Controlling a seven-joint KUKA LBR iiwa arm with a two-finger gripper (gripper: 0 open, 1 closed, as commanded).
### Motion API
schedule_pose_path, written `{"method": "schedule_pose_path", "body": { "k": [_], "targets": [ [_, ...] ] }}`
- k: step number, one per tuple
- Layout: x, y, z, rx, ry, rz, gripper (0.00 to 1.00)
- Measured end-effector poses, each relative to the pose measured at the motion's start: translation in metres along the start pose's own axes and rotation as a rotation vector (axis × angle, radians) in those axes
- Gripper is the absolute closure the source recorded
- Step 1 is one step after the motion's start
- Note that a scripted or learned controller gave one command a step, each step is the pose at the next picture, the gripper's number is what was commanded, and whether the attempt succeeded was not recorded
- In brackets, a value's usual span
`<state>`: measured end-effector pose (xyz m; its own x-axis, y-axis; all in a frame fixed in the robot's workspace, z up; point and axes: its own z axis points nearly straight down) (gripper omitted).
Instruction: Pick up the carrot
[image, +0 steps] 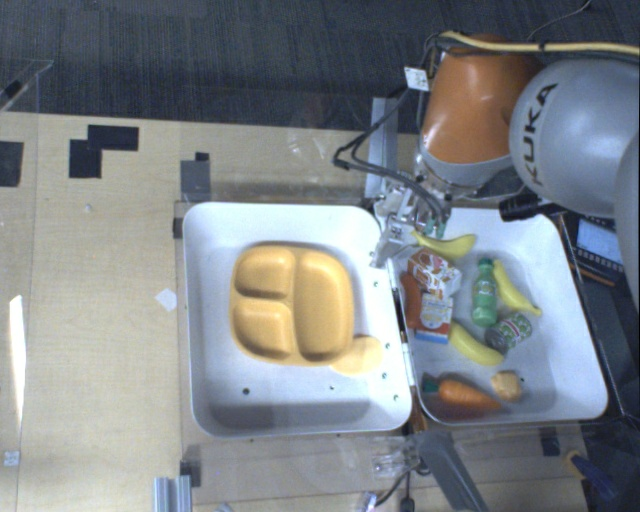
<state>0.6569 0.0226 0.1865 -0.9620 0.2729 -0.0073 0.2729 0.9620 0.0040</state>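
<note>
Carrot (462, 393) lies lower centre-right, at right bin's (585, 380) bottom edge, beside a small potato (507, 384). Gripper (405, 225) hovers upper centre; grip state: cannot tell. Should descend on carrot's middle, clear of potato.

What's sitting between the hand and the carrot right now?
The hand is at the right bin's far left corner; the carrot lies at the near edge. Between them lie a carton and a banana. From above the carrot is uncovered.
</note>
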Motion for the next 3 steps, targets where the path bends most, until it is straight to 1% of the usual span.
{"method": "schedule_pose_path", "body": {
  "k": [1,2,3],
  "targets": [
    [0.014,0.058,-0.002,-0.002,-0.003,-0.209,0.00],
    [0.052,0.049,-0.001,-0.001,0.000,0.012,0.00],
    [0.063,0.115,-0.058,-0.002,-0.002,-0.127,0.00]
  ]
}}
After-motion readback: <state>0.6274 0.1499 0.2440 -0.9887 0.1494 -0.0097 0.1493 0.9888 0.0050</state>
